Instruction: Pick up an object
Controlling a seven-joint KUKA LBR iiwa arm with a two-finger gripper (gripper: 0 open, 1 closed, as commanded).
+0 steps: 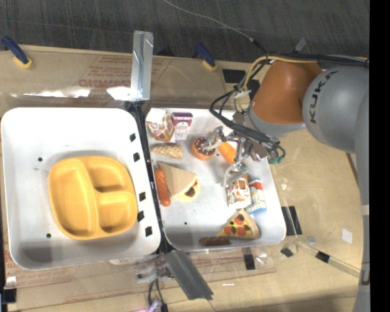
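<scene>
Approach step: we are lowering the grey two-finger gripper (235,168), grip state untellable, over the small printed snack packet (238,191); descent needed next

Note smooth white plastic bins (26,135); glossy yellow plastic tray (91,195) at 9 o'clock; printed glossy cartons (237,191) at 4 o'clock; matt grey arm (335,106), orange band (283,93) glossy; bench (325,207) matt wood.

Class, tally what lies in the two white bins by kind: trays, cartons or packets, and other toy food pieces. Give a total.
Yellow divided tray: 1
Cartons or packets: 4
Other toy food pieces: 6
Total: 11
</scene>
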